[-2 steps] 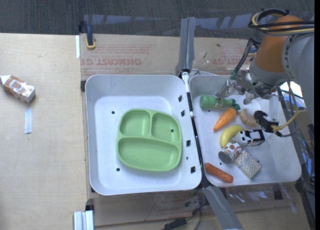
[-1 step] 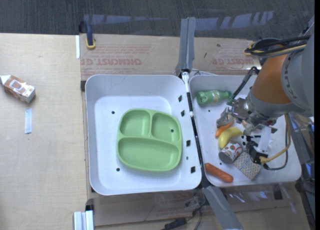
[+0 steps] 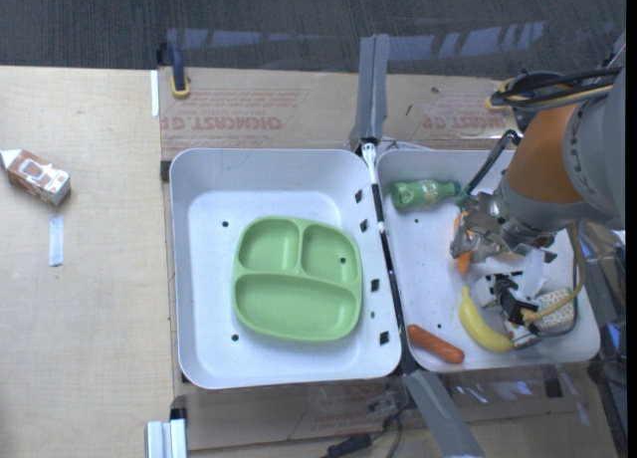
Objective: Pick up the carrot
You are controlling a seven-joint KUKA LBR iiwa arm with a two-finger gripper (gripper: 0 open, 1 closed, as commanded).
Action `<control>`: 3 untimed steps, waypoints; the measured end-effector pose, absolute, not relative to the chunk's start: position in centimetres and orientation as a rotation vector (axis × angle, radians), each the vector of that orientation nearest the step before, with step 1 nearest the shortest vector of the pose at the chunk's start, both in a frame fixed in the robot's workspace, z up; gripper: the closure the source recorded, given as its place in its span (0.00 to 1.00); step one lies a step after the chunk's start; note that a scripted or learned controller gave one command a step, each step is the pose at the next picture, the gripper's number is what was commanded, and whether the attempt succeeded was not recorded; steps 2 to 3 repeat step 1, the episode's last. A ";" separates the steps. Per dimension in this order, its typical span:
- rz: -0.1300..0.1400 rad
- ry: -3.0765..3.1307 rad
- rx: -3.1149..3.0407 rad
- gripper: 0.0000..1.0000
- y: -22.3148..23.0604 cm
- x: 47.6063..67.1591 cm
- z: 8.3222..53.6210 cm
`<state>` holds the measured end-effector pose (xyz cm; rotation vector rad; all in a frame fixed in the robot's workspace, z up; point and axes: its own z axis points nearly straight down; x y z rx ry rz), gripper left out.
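The gripper (image 3: 468,247) is seen low in the right bin (image 3: 428,292), right of centre in the frame. An orange piece, apparently the carrot (image 3: 464,263), is seen right at its tip (whether the fingers are closed on it cannot be told). A banana (image 3: 480,325) and a green bottle (image 3: 423,192) lie nearby.

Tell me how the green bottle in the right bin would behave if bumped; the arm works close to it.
The green bottle lies on its side, so it would probably roll rather than tip. It looks like smooth, round plastic, so it is likely light and a bit slippery. The far wall of the right bin is close behind it and should stop it soon.
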<state>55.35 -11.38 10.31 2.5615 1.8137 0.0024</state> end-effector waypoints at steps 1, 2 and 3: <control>-0.008 1.455 2.785 1.00 -10.7 56.8 25.8; -0.008 1.455 2.785 1.00 -10.7 56.8 25.8; -0.008 1.455 2.785 1.00 -10.7 56.8 25.8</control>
